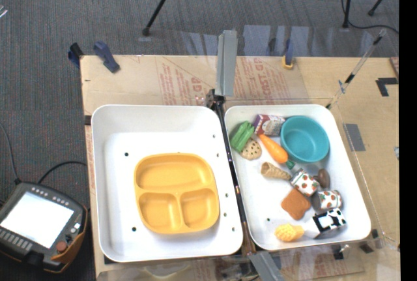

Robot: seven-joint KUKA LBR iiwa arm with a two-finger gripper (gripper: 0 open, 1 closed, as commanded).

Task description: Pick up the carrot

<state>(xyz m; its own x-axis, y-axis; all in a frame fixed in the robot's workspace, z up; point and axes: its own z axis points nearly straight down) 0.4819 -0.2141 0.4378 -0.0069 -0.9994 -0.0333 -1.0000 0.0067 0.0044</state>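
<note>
Two white bins side by side, yellow divided tray point(176, 193) in the left bin point(111, 143), orange carrot point(273, 149) in the right bin point(260, 221) beside a teal bowl point(305, 139), green vegetable point(242, 135), cookie point(251, 150), ice-cream cone point(275, 172)

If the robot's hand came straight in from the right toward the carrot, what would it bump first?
Probably the teal bowl, which sits just right of the carrot, though height is hard to judge.

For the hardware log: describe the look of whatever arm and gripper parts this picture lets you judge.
Arm and gripper colours, shape, cables and markings cannot be told here. Judgeable: orange carrot beside the teal bowl in the right bin.
</note>
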